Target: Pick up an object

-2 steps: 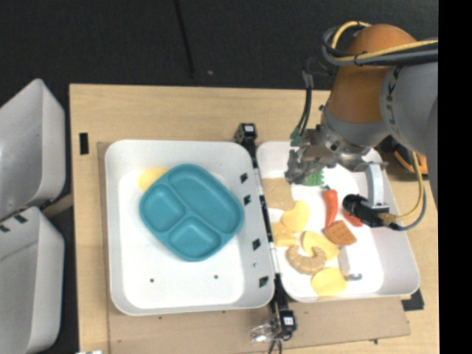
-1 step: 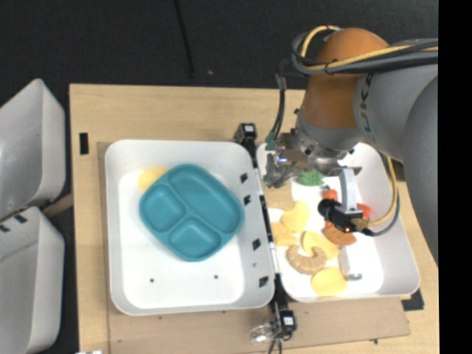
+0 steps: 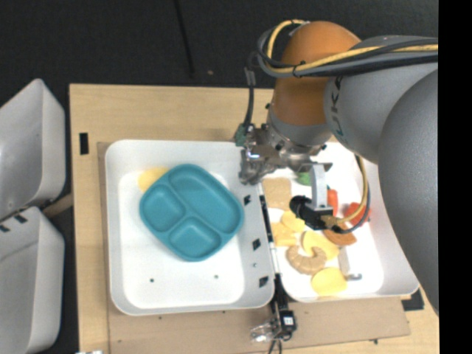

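Pincer (image 3: 254, 169), perhaps over the bins' divider (image 3: 259, 220), fingers indistinct.

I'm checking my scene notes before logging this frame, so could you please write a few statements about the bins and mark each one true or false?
1. A blue divided tray lies in the left bin. True.
2. The food items sit in the left bin. False: the pile of food pieces is in the right bin.
3. The blue tray has three compartments. True.
4. The arm hangs over the left bin's far left corner. False: it is above the right bin, near the divide between the bins.
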{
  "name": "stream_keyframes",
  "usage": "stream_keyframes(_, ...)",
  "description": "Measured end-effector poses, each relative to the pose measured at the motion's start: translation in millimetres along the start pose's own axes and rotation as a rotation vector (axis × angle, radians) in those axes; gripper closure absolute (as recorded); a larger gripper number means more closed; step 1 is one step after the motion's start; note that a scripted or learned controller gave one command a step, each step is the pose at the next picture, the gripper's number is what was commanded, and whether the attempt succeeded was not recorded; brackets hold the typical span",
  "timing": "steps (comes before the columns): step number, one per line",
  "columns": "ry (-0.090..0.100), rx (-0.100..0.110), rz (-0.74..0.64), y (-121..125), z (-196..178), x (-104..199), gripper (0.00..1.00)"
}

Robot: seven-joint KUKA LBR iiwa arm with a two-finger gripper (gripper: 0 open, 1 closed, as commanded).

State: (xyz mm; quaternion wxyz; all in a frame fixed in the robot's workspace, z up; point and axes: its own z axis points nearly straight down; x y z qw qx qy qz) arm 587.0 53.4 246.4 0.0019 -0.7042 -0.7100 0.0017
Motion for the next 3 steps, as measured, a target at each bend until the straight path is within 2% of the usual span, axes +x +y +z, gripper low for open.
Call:
stream_keyframes(1, -0.002, 0.000, 0.003, 13, 8, 29, 1.00)
stream_keyframes(2, -0.004, 0.003, 0.009, -3, 15, 16, 1.00)
stream_keyframes(3, -0.002, 0.001, 0.004, 8, 4, 17, 1.00)
